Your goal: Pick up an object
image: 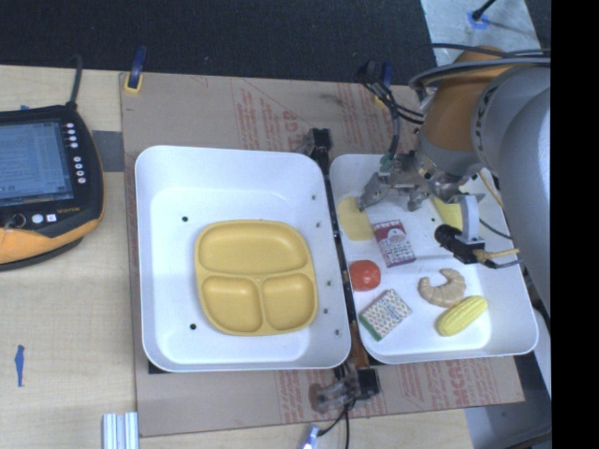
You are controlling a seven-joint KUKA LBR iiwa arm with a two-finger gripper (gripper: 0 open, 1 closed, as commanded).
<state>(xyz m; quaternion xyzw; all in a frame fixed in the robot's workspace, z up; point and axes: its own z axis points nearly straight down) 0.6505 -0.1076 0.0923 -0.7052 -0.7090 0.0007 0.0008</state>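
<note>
The right white bin (510, 340) holds several small items: a red and white packet (394, 242), a red tomato (364, 274), a green checkered packet (385, 313), a croissant (443, 288), a corn cob (461, 315) and a pale yellow slice (354, 219). My gripper (403, 195) hangs over the far end of this bin, just beyond the red and white packet. It is open, with its grey fingers spread and nothing between them. A yellow piece (450, 212) is partly hidden beneath the arm.
The left white bin (164, 251) carries a yellow divided plate (255, 276). A teach pendant (42, 183) lies on the bench at far left. The bulky grey arm (510, 148) and its cables cover the right bin's far right corner.
</note>
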